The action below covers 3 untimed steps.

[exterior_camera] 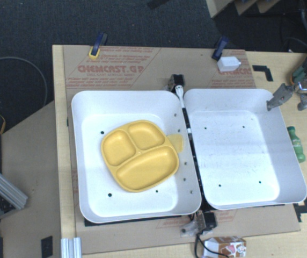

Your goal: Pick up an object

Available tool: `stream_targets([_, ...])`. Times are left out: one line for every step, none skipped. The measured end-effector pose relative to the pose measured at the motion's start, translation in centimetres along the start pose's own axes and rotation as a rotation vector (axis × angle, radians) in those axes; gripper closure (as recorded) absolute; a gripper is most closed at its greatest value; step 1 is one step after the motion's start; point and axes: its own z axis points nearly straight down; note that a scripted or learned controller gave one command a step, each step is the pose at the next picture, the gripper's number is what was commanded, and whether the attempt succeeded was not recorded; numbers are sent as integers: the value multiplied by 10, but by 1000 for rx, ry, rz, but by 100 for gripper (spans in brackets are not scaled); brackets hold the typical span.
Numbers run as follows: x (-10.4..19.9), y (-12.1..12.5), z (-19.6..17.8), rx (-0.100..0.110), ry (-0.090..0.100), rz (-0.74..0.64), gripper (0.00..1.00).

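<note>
A: Where is the thing to pick up?

B: A yellow divided plate (139,155) with three compartments lies flat in the left bin (83,144), a little toward that bin's near side. A smaller pale yellow piece (176,142) sticks out from under the plate's right edge, touching it; I cannot tell what it is.

A: And the gripper (293,93)?

B: It hangs at the far right corner of the right bin (239,149), well apart from the plate. One grey finger (278,97) slants down over the bin's rim and a second part shows further right, with a clear gap between them, so the fingers look spread, with nothing in them.

A: What else lies around the plate's bin?

B: A black cable (188,138) runs down the seam between the two bins. Just outside the right bin's right rim a green object (296,144) lies on the counter (143,63). Beyond the bins, a yellow clamp (96,48) and a blue clamp (219,48) grip the counter's far edge, with a small white block (229,64) beside the blue one. A small brown-and-white package (229,247) sits at the near edge.
</note>
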Motion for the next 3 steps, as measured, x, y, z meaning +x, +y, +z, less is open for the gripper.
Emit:
stream_targets([42,-73,-119,-14,-3,-4,0])
stream_targets([123,-106,-210,-15,1,-10,0])
stream_targets([118,-105,-214,-8,-3,-1,100])
